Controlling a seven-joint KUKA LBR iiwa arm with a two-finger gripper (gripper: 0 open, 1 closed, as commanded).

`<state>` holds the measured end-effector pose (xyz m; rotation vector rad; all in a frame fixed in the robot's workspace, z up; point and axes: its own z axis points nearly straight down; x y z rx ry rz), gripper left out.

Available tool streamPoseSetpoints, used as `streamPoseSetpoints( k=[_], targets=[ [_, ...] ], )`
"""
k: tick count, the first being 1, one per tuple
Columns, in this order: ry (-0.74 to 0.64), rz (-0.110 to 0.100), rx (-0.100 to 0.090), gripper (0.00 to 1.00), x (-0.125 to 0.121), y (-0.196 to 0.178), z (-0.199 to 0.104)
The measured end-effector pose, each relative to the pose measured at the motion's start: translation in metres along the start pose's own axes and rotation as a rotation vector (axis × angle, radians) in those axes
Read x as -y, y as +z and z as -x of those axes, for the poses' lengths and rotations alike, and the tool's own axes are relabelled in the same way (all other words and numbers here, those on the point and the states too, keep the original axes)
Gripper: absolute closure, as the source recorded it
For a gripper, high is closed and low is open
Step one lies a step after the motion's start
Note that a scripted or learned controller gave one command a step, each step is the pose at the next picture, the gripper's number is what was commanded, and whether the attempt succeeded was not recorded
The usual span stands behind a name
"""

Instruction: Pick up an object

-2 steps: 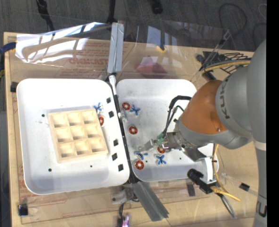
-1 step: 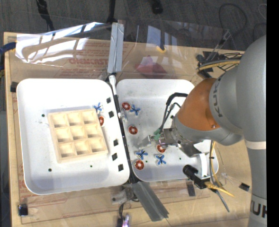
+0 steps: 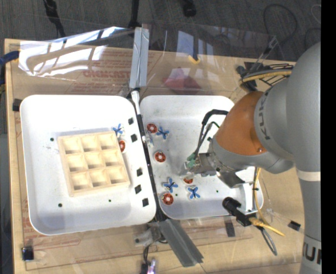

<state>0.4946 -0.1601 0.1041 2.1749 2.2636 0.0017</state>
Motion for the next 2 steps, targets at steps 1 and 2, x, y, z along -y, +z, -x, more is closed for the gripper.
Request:
streamPoseSetpoints(
  k=[1,2],
  targets=[
    [-0.001,0.0,0.0,0.0,0.0,0.0,0.0],
    [-0.003,-0.005,-0.001,0.0,-0.008,0.013,-0.013]
  ],
)
